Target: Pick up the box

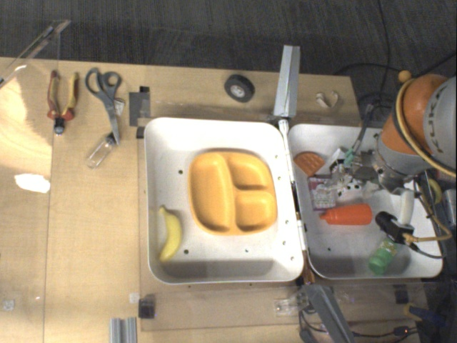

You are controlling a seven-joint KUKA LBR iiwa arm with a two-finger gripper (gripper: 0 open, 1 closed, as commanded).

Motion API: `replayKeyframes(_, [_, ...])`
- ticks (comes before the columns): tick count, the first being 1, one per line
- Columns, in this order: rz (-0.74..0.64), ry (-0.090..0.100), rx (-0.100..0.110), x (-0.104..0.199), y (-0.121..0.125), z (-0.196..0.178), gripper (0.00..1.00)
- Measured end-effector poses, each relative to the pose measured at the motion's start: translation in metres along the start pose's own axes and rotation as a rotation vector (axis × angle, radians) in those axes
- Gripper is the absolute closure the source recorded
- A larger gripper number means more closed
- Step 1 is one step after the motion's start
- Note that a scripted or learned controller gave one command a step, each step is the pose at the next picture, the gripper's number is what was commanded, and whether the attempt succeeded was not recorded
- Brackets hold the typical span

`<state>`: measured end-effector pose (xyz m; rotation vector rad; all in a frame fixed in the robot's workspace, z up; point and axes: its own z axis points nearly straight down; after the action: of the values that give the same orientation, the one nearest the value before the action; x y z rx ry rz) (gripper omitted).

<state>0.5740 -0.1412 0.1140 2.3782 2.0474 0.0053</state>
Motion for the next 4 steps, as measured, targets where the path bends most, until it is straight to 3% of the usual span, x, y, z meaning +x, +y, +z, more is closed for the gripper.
replayKeyframes(1, [-0.175,-0.005,-0.023,0.056,0.009,0.016,0.00])
replayKeyframes(2, [-0.179,0.002,-0.029,0.061,0.011,0.005,1.00])
replayKeyframes(3, [-0.349,0.001,-0.001,0.111,-0.064,-0.072,1.00])
replayKeyframes(4, [-0.163,0.000,-0.002,0.113,-0.045,-0.158,1.00])
